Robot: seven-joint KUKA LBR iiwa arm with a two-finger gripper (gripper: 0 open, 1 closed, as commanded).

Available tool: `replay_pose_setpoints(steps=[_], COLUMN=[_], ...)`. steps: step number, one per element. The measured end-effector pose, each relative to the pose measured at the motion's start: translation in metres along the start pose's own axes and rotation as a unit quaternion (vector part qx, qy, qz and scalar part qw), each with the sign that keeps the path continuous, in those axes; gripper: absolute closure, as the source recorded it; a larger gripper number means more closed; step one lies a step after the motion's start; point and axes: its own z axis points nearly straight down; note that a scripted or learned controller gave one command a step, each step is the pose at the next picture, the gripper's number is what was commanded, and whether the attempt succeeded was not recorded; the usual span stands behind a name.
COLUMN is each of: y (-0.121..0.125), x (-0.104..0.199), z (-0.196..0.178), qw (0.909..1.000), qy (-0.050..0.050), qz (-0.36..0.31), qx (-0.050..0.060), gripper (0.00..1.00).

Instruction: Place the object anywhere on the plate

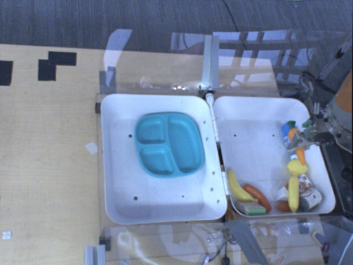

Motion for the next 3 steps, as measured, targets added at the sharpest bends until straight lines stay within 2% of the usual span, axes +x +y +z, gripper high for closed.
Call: replay_pose_setpoints(steps=[1,2,3], y=[0.023,0.079,0.079], x=[0.09,0.191,0.191], z=[0.015,-0.014,-0.014], qw=[1.0,0.994,0.994], qy=[0.001,0.001,0.001], qz=[0.007,-0.109,-0.109], qx=[0.001,0.0,0.0], gripper=[1.0,1.0,0.0])
